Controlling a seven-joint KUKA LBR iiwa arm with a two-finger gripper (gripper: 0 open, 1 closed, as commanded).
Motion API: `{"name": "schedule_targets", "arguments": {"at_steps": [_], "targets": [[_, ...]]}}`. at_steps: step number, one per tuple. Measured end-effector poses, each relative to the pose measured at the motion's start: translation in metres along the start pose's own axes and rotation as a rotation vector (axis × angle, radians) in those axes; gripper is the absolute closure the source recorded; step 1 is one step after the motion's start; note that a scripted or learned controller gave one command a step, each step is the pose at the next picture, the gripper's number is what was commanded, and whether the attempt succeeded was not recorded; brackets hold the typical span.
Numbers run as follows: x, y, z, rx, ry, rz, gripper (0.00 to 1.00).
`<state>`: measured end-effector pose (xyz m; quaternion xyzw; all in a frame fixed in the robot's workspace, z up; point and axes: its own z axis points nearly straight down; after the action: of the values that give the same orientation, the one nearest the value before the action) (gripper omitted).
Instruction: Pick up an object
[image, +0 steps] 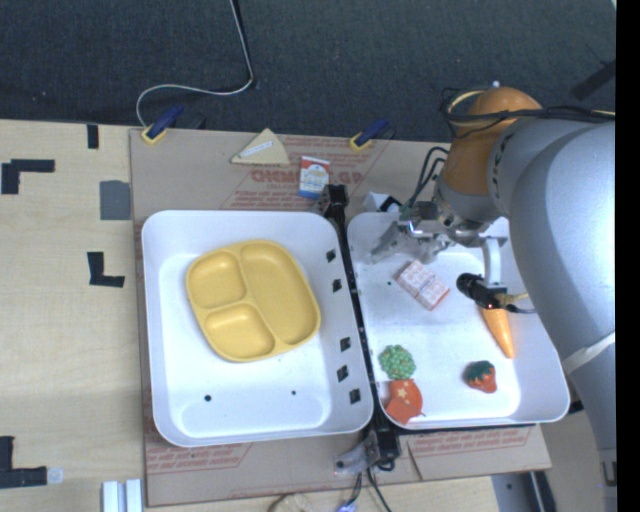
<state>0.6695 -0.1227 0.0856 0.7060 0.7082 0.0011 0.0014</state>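
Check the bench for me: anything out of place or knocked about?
A small red and white carton and a pale wedge lie on the cardboard behind the left bin, outside both bins. Nothing looks spilled or broken.

arm (560, 220): grey, we see it reaching in from the right, bulky and close to the camera. orange band (480, 140) above the wrist. gripper (415, 232): pointing left and down, low at the far end of the right side.

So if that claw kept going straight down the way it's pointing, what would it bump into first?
Probably the bare floor of the right white bin; the gripper hangs just beside the pink-and-white checked packet, though depth is unclear.
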Motion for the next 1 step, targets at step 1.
{"name": "schedule_targets", "arguments": {"at_steps": [1], "targets": [[-0.0092,-0.0277,-0.0008,0.0,-0.002,0.002,0.0]]}}
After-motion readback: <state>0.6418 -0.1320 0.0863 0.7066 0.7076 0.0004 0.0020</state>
